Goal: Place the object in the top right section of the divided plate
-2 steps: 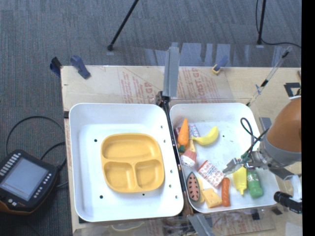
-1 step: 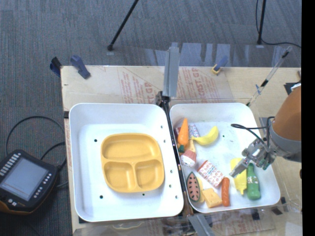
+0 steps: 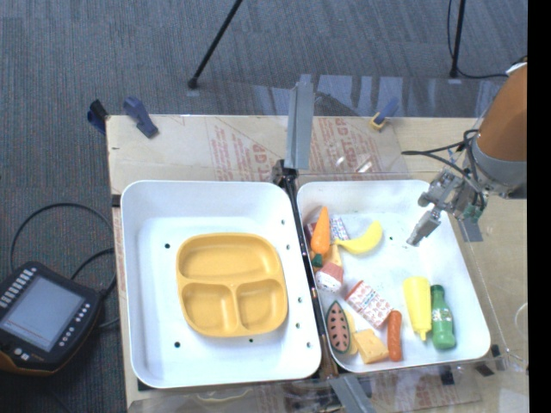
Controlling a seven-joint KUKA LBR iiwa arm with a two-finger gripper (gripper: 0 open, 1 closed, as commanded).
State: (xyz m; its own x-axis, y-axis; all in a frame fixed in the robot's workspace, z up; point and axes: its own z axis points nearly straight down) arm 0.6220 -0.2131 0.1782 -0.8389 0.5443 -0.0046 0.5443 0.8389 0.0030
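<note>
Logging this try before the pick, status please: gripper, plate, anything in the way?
Gripper above right bin, holding nothing. Divided plate in left bin, sections bare. Banana and carrot lie left of gripper.

The arm [image 3: 508,136] runs off the right edge, only its orange band and wrist in shot. The gripper [image 3: 424,231] is too small and blurred to read. The carrot [image 3: 320,231] covers part of a small packet [image 3: 340,228]. The tablet [image 3: 39,317] is clipped at the left edge. Both tripod legs [image 3: 219,33] vanish past the top.
</note>
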